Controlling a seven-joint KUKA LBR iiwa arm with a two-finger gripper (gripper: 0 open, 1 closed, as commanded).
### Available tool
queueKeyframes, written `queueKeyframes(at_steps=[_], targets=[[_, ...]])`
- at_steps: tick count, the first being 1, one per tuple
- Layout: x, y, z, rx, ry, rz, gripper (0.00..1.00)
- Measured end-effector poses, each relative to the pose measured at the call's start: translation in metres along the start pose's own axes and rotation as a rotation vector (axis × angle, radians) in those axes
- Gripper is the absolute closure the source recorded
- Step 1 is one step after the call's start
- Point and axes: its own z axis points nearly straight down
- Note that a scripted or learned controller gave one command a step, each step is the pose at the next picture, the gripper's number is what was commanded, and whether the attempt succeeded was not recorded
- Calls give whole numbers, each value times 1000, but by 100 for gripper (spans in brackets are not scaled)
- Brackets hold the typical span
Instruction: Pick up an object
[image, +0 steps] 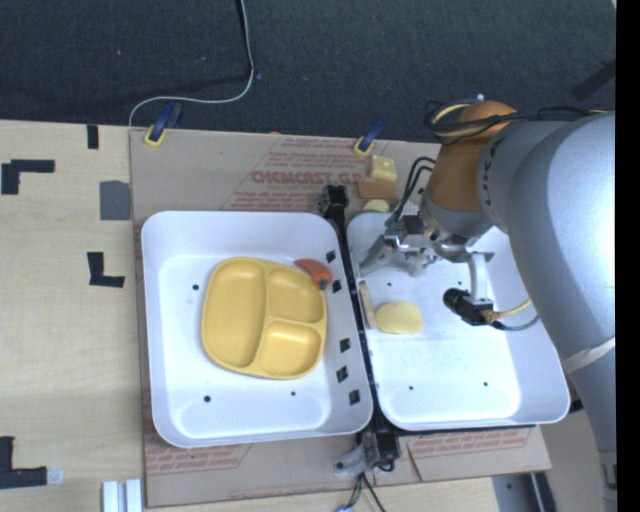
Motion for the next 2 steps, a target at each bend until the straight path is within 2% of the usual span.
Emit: queueKeyframes(at_steps=[1,2], targets=[[1,19,0,4,-1,-1,0],[45,-31,-107,-7,3,-4,0]])
